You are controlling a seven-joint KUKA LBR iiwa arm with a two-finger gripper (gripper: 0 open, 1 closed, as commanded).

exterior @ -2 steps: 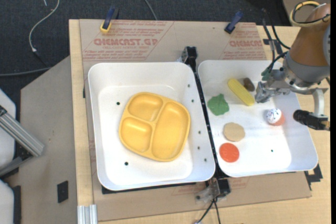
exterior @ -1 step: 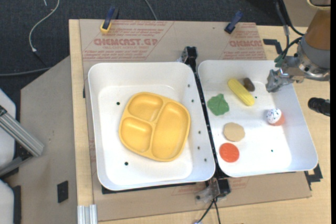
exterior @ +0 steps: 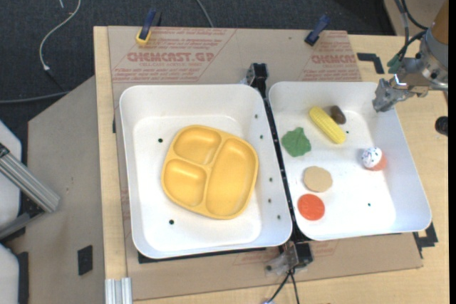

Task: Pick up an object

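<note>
The right white bin [exterior: 402, 174] holds several small items: a yellow corn cob [exterior: 326, 125] with a small brown piece [exterior: 336, 114] behind it, a green leafy piece [exterior: 296, 142], a tan round disc [exterior: 318, 179], a red-orange round slice [exterior: 311, 207] and a small white and orange ball-like toy [exterior: 371, 158]. My gripper [exterior: 385, 97] hangs at the bin's far right corner, above the rim, to the right of the corn cob. Nothing shows between its fingers.
The left white bin [exterior: 139, 153] holds a yellow divided plate [exterior: 210, 171]. A black clamp [exterior: 257, 73] sits between the bins at the back. Two blue clips [exterior: 147, 25] [exterior: 318, 30] pin the cardboard sheet at its far edge. Cables lie on the dark floor beyond.
</note>
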